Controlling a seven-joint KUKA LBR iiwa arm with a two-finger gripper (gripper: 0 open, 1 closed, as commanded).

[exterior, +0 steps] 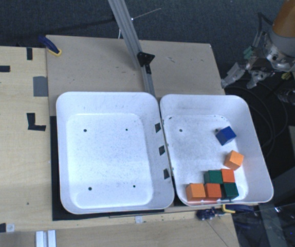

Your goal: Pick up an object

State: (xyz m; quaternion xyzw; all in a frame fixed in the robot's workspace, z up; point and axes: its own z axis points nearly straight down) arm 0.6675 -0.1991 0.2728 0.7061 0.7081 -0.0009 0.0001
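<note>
Gripper off bench, past right bin — touching nothing.

1. Two bins sit side by side on the bench, their inner rims touching.
2. The left bin lies left of the right bin.
3. All blocks lie in the right bin, toward its right side.
4. One block lies alone at mid-depth.
5. A second block lies just nearer than it, tilted.
6. A cluster of blocks occupies the near right corner, members touching.
7. A slanted rail stands behind the bins.
8. The arm is behind and right of the right bin.
</note>
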